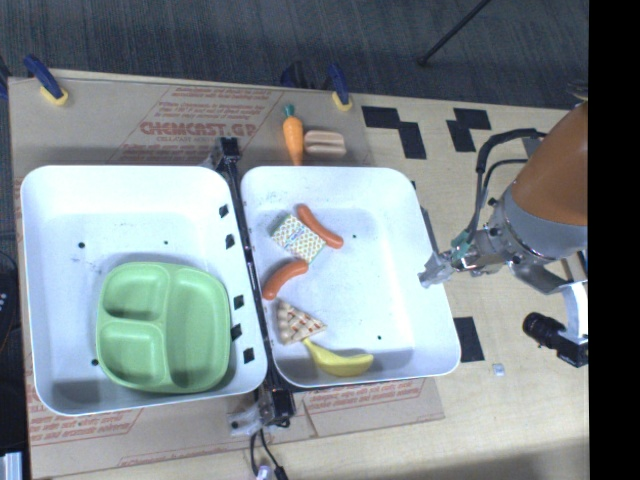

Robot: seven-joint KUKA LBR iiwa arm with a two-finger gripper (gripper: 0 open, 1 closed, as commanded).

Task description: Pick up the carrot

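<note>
At the right side of the frame, just past the right rim of the right bin (425,258), I see my gripper (437,271). It is low and points left, toward the bin wall. It looks small and grey from up here, and I cannot tell how it is set. Nothing is in it that I can see. Behind it the grey arm (545,223) goes off to the right, with its orange band (562,168) at the frame's edge.

Inside the right bin, to the left of my gripper, lie some toy foods. One hot dog sausage (318,226) sits near the upper middle, touching a checked block (297,237). A second sausage (285,279) lies lower, by the bin's left wall. Below that is a waffle-like wedge (297,321), and a banana (338,359) lies just beside it, near the bottom wall.

The carrot (292,136) is outside both bins. It lies on the cardboard above the right bin, in the upper middle of the frame, with its green top pointing up. A little bun (324,145) sits just to its right.

The left bin (60,193) holds a green divided plate (163,326).
</note>
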